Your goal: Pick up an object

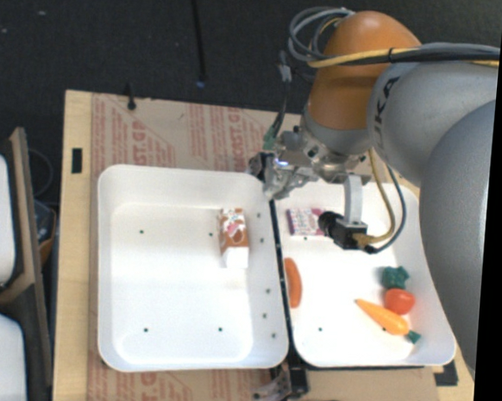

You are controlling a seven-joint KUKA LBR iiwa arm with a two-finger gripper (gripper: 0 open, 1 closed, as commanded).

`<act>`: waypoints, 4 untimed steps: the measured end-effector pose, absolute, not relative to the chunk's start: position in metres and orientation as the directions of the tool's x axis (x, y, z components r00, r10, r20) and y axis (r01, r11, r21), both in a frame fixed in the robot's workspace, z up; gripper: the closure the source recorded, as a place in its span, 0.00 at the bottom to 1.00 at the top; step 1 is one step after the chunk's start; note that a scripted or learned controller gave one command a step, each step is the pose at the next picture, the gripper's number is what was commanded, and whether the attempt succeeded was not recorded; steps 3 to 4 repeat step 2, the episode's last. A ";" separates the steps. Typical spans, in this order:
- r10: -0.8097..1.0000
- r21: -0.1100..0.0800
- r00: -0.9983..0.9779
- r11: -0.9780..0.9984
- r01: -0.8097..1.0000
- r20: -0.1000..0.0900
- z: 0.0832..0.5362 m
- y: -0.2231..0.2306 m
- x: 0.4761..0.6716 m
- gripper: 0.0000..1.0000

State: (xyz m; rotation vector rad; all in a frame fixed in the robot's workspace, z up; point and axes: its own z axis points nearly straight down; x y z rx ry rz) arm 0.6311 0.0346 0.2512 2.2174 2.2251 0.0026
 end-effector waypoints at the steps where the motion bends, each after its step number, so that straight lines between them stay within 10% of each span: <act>1: 1.000 0.000 -0.004 0.004 1.000 0.001 0.237 0.090 0.626 1.00; 2: 1.000 0.001 0.000 0.000 1.000 0.000 0.238 0.087 0.626 0.00; 4: 1.000 0.001 0.000 0.000 1.000 0.000 0.238 0.087 0.626 0.00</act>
